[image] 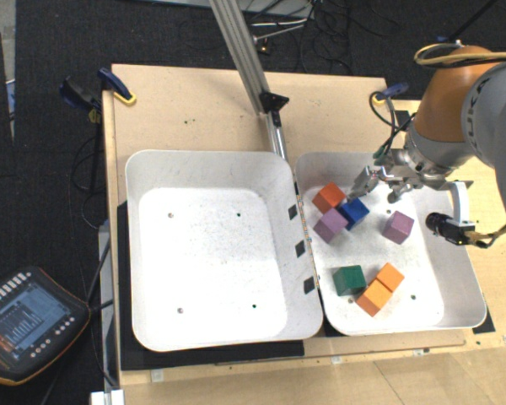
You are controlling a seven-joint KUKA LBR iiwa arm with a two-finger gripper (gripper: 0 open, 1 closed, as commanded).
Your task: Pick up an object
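Camera view is looking down at a slant on the whole bench, so going left to right from farthest off the claw: a teach pendant [21,323] is sitting way out to the claw's left and lower down, on the dark floor. Next the left bin [211,247] is lying well left of the claw, and a metal pole [240,45] is slanting in above it, ending near the seam between the bins. Then the right bin [455,302] is sitting right under the claw, with all the blocks in it. An orange cube [328,197] is lying just left of the claw and slightly below, a light purple cube [331,224] is touching it from below, and a blue cube [353,212] is sitting just below the claw's left finger, tucked against both of those. The claw [379,184] itself is hanging over the upper part of the right bin with its fingers looking spread apart, one angling toward the blue cube and the other pointing down to the right, and nothing is sitting between them. Lower down, a green cube [349,279] is resting well below the claw, with two more orange blocks [380,288] bunched just to its right. A second purple cube [397,226] is sitting a bit below and right of the claw. The grey arm [476,121] with its orange band is coming in from the right.
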